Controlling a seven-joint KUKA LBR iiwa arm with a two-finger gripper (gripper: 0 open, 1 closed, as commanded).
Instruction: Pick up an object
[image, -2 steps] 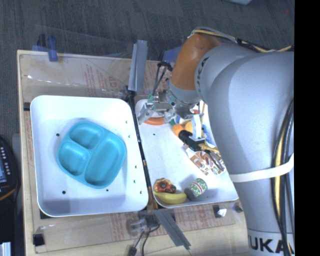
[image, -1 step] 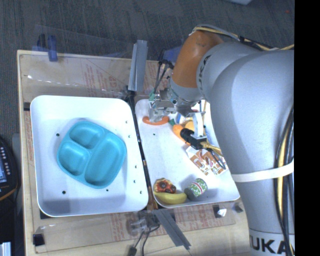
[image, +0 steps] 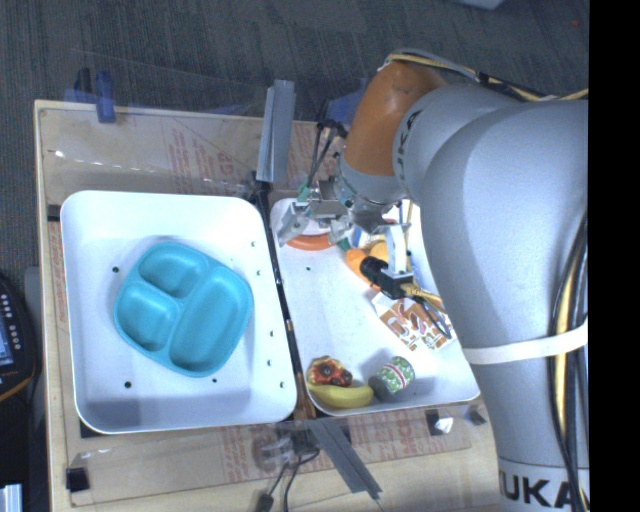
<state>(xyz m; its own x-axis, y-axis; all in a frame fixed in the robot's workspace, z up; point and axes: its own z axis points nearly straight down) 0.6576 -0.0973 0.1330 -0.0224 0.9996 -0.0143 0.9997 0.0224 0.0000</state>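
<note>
Wooden bench (image: 150, 455), two white bins; "KUKA" lettering (image: 545, 492) on arm base; end effector (image: 318, 222) grip state indiscernible.

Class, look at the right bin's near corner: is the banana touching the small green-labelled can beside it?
Cannot tell. In the camera view the banana and the can lie very close, but no plain contact or gap shows.

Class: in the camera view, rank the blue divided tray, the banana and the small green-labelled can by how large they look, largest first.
1. blue divided tray, clearly largest.
2. banana.
3. green-labelled can, a bit smaller than the banana.
</note>
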